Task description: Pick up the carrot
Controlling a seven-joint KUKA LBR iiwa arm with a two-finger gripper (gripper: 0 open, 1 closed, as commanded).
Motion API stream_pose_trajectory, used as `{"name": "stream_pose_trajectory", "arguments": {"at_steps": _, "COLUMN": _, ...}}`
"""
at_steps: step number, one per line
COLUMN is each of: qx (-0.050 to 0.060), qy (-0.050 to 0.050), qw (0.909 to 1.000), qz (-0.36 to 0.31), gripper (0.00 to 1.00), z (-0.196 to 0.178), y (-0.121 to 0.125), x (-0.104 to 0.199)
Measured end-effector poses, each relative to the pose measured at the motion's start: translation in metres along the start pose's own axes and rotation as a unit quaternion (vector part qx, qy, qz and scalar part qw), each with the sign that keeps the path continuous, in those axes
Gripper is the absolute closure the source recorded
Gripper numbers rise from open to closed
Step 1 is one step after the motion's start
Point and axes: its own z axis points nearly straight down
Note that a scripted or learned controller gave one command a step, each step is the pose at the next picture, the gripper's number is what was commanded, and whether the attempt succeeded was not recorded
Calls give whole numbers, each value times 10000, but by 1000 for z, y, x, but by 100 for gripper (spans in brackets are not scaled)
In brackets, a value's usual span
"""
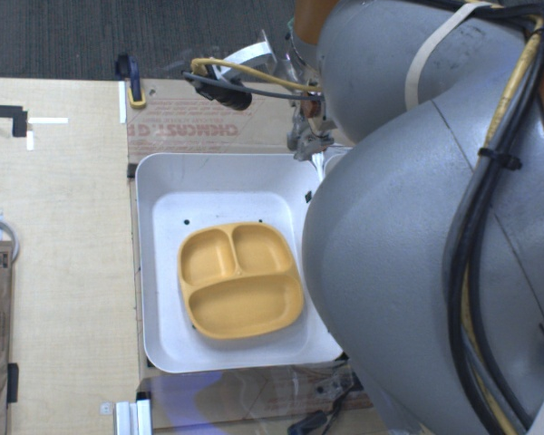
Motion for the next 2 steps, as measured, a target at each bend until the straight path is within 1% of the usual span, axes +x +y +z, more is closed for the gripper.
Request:
{"name": "stream_pose_trajectory", "arguments": {"at_steps": 1, "qx": -10, "qy": -22, "qw": 9875, "qz": -1579, "gripper": 100, "z": -10, "y": -23, "x": -34}}
{"name": "stream_pose_trajectory", "arguments": {"at_steps": 2, "qx": 1, "qy": -1, "qw": 9996, "qz": -289, "gripper": 100, "z": 22, "y": -67, "x": 11}}
